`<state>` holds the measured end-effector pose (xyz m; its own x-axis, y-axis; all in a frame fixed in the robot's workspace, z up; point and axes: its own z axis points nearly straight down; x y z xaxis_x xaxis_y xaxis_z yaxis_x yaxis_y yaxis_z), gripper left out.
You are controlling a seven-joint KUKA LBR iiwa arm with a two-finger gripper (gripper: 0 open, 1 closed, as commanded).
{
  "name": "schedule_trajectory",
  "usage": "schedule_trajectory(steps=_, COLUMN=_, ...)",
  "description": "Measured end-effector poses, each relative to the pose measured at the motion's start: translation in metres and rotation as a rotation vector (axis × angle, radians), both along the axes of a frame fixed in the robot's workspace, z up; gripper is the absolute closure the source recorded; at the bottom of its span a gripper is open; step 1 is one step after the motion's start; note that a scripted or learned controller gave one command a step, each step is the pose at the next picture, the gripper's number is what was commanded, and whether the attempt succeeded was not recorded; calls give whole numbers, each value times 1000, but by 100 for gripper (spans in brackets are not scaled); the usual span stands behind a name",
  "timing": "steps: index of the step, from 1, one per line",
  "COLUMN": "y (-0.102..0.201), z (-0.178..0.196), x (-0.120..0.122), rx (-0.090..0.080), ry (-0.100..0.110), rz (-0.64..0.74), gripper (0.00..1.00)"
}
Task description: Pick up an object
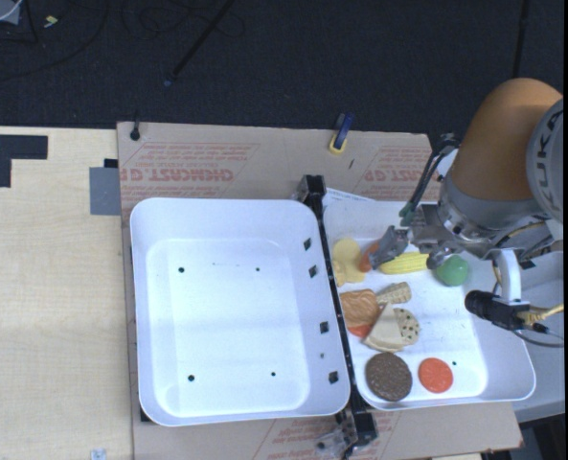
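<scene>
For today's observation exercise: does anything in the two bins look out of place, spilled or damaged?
Nothing stands out. The toy food, including the corn cob, green ball, brown cookie and orange disc, lies loosely inside the right bin. Nothing has spilled over its rim, and nothing looks broken.

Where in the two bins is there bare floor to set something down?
The left bin is bare floor from wall to wall. In the right bin, a patch lies open right of the orange disc, toward the right rim. Beside the divider, around the corn and gripper, it is crowded.
</scene>
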<state>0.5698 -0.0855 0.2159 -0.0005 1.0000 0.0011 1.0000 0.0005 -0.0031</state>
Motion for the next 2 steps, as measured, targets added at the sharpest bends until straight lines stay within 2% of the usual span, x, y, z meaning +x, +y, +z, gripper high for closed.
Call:
schedule_trajectory(steps=1, y=82, z=-31, x=7, rx=2, ry=3, rz=5, gripper=0)
schedule_trajectory(steps=2, y=166, z=-29, x=15, rx=3, ry=-1, rz=7, gripper=0)
